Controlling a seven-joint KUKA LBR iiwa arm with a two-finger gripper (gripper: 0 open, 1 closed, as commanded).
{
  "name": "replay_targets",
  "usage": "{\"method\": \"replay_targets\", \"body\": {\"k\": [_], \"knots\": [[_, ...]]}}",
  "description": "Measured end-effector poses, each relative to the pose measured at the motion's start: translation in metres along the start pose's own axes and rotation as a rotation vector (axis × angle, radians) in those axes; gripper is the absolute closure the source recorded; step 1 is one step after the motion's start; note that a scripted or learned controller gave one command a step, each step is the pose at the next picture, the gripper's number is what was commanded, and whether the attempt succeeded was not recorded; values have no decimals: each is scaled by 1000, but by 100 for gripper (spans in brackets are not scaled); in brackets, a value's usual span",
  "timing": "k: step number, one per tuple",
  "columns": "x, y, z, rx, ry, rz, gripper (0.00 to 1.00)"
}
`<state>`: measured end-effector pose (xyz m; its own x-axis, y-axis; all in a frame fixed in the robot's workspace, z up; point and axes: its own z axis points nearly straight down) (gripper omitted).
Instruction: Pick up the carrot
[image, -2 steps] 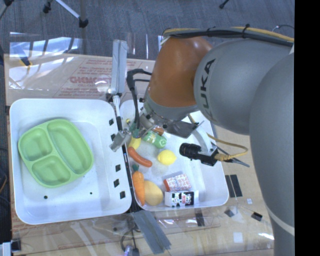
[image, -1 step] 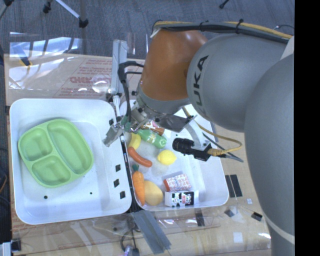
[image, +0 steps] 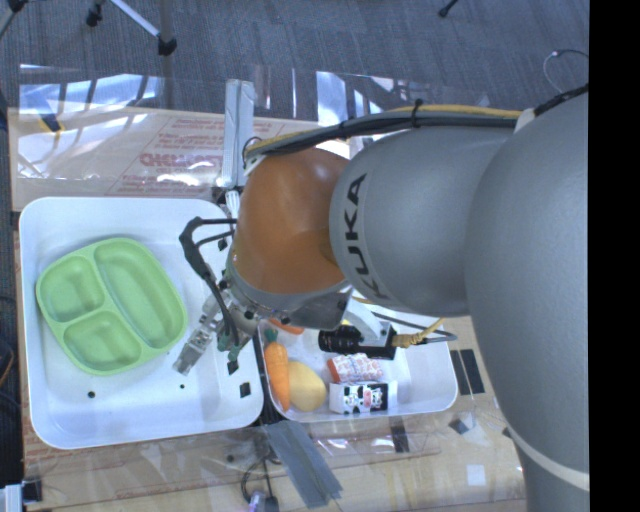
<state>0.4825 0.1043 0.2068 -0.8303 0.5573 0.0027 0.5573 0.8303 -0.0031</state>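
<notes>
Mostly hidden under the big grey arm (image: 450, 220), the right bin (image: 430, 395) shows the carrot (image: 276, 372) at its near left beside a yellow lump (image: 307, 388), while the end effector (image: 200, 345) hangs over the left bin (image: 60, 420), its grip unreadable.

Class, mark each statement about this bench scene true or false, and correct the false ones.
1. The green divided plate lies in the left bin. True.
2. The carrot lies on the green plate. False: it lies in the right bin.
3. A yellowish rounded item sits right beside the carrot. True.
4. The gripper holds the carrot. False: it hangs over the left bin, apart from the carrot.
</notes>
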Motion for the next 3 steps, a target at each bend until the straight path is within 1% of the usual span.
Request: {"method": "replay_targets", "body": {"k": [1, 2, 3], "knots": [[31, 35, 104, -1, -3, -294, 0], [-5, 126, 99, 18, 0, -244, 0], [26, 89, -57, -4, -5, -347, 0]]}}
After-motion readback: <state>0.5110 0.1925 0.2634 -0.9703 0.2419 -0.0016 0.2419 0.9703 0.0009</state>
